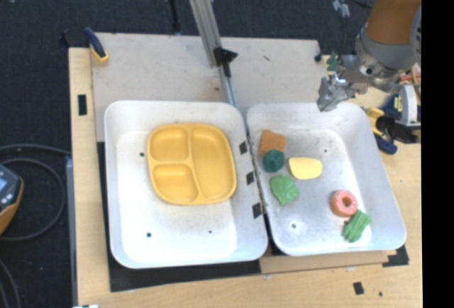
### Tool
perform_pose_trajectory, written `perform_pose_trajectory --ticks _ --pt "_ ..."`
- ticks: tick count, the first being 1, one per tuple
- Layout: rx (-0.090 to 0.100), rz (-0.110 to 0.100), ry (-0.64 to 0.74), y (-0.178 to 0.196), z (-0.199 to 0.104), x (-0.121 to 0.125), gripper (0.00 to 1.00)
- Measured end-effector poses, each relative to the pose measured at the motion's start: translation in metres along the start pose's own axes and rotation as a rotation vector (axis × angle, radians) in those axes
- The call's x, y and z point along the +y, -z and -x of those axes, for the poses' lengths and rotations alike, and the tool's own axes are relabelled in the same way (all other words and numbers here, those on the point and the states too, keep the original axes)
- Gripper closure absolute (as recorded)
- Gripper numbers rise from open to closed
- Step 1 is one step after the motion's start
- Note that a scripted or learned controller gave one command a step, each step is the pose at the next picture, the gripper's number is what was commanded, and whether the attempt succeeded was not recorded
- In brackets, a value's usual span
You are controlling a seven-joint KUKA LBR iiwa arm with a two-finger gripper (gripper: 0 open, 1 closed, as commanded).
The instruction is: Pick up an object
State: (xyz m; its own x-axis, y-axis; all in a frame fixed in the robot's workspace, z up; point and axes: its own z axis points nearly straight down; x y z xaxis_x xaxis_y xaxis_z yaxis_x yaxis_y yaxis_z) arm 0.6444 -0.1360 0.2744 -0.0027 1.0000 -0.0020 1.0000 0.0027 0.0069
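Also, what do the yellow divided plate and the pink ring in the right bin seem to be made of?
The yellow divided plate looks like moulded plastic with a smooth, slightly glossy finish: uniform colour, rounded compartment ridges, soft highlights. The pink ring, shaped like a doughnut, seems to be toy plastic or rubber; it looks matte and evenly coloured, but it is too small to tell which.

yellow tray (191, 163) in L bin (128, 228)

Wooden bench (163, 62) with two white bins (128, 228)

right bin (369, 157) | toys: orange block (272, 140); yellow piece (306, 169); pink ring (344, 203)
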Motion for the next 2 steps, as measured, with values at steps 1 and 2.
perform_pose_trajectory --ticks 1,2 --pt "0.002 -0.006 0.003 -0.010 -0.053 0.000 1.00" --pt "0.003 -0.006 0.005 -0.004 -0.104 -0.012 1.00"
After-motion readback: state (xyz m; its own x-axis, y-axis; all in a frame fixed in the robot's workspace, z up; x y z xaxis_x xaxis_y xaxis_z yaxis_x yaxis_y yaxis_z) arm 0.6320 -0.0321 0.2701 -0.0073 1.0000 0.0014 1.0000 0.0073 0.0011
